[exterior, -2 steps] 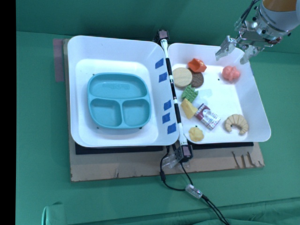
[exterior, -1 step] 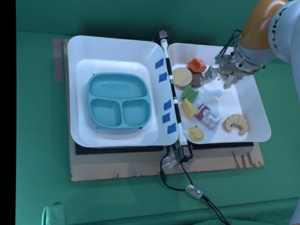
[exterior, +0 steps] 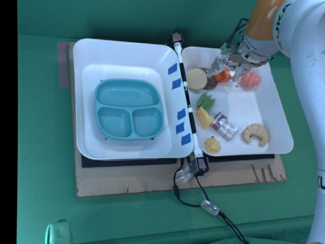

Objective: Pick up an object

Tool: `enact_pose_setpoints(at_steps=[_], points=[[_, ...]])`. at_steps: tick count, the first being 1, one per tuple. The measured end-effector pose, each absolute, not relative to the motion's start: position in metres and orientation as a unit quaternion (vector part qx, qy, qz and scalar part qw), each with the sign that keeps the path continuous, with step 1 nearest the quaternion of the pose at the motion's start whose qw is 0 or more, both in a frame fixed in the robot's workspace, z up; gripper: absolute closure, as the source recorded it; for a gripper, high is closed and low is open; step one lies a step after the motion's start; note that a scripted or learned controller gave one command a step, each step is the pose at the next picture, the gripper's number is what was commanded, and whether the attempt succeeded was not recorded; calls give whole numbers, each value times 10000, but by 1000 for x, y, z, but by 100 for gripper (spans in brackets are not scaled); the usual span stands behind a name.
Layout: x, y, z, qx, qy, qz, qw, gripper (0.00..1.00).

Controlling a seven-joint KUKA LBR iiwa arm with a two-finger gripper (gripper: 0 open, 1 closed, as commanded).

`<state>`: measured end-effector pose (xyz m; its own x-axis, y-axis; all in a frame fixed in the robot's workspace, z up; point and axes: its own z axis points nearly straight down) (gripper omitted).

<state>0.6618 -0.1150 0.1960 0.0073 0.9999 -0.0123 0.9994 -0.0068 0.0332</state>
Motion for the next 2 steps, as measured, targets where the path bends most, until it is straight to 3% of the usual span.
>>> enact_pose_setpoints(at_steps=[1, 2], points=[[664, -116, 212, 7113, 7025, 111, 218, 100], [642, -55, 302, 7083, 7058, 38, 60, 100]])
